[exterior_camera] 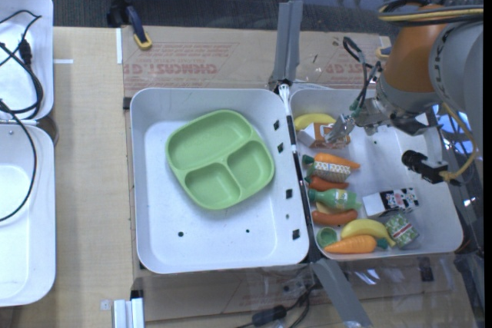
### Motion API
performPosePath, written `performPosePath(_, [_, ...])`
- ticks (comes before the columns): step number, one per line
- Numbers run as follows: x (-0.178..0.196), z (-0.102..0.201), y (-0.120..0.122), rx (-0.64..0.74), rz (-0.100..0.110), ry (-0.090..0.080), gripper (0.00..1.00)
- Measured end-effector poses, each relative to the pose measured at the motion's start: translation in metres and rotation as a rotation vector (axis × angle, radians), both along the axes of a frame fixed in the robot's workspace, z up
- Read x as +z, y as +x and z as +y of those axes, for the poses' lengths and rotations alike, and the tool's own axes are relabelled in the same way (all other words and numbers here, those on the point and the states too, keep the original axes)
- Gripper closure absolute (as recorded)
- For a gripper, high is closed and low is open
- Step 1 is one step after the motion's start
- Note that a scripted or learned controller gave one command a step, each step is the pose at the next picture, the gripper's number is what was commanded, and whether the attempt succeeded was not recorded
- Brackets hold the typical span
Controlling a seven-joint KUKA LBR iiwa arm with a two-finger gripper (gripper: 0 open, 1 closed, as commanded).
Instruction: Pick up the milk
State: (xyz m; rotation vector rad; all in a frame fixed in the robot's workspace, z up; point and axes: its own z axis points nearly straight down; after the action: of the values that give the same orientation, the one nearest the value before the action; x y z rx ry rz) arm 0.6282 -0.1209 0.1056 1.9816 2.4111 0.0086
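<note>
Over the right bin's (pixel 430 165) far left corner, pincer (pixel 339 130) low among toy food, fingers' spread impossible to tell against the clutter beneath. Arm (pixel 419 57) cut off at the right edge. Near the bin's front right, milk (pixel 392 201) lying flat, long axis running left-right, just above a banana (pixel 367 228) and carrot (pixel 350 244). Green divided plate (pixel 221 159) in the left bin (pixel 154 226).
</note>
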Motion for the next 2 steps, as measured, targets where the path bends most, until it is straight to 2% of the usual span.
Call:
performPosePath(1, [0.0,-0.035,-0.007,-0.175,-0.009,0.016,0.0])
performPosePath(2, [0.0,0.008,0.008,0.012,-0.008,-0.002,0.0])
